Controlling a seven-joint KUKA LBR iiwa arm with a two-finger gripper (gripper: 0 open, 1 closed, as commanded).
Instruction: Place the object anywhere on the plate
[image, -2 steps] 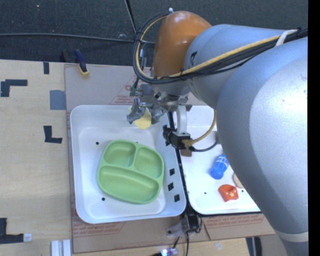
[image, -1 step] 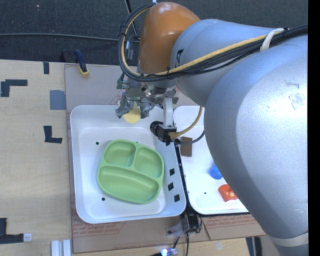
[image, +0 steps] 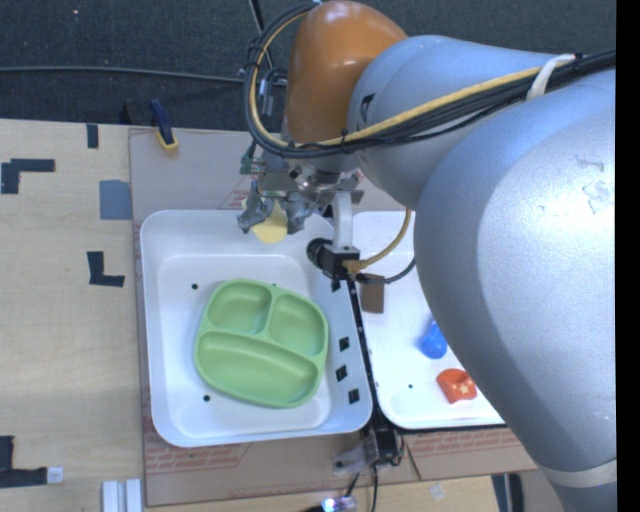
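One arm (image: 480, 200), one claw (image: 272, 215). Claw sits over the far edge of the left bin (image: 160, 300), fingers pointing down. One pale yellow object (image: 268, 232) sits between the fingertips, so the claw is closed narrow around it, holding it. Object looks raised off the bin floor, though I can't tell by how much.

One green plate (image: 262, 342), three compartments: two small ones on the side nearer the claw, one long one on the far side from it. Plate lies flat in the left bin, below the claw in the view, slightly to its left. Object and plate are apart, not touching; object is beyond the plate's top rim, not above any compartment.

Two white bins total, side by side. Right bin (image: 400, 400) lies to the claw's right and below, mostly covered by the arm. Three loose things in it: one brown block (image: 372, 296) just beside the divider, nearest the claw; one blue thing (image: 432, 343) farther down; one red thing (image: 456, 385) below that, farthest from the claw.

One blue-and-yellow clamp (image: 163, 128) on the bench, up and left of the claw.
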